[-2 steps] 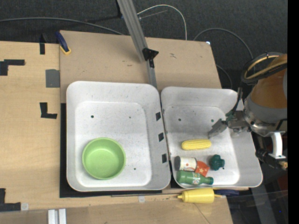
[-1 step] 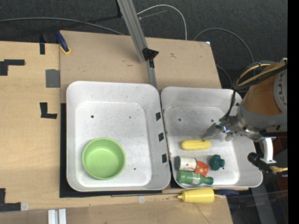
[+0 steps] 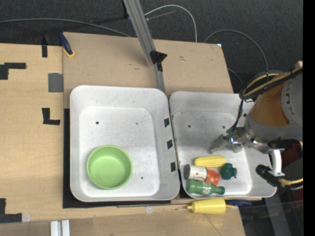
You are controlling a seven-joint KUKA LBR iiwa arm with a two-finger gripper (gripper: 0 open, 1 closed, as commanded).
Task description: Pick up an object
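My gripper (image 3: 227, 145) hangs in the right bin (image 3: 197, 107), its two fingers spread open with nothing between them. Just below it lies a yellow corn cob (image 3: 210, 161). Around the cob sit a dark green round toy (image 3: 228, 171), a white and red can (image 3: 196, 172), an orange piece (image 3: 213, 177) and a green bottle (image 3: 204, 189) along the bin's front wall. The gripper is a little above and to the right of the cob, touching none of these things.
A green bowl (image 3: 109, 166) sits at the front left of the left bin (image 3: 118, 102). A yellow bottle (image 3: 209, 206) lies on the bench outside the right bin's front rim. A grey pole (image 3: 142, 28) slants over the back of the bench.
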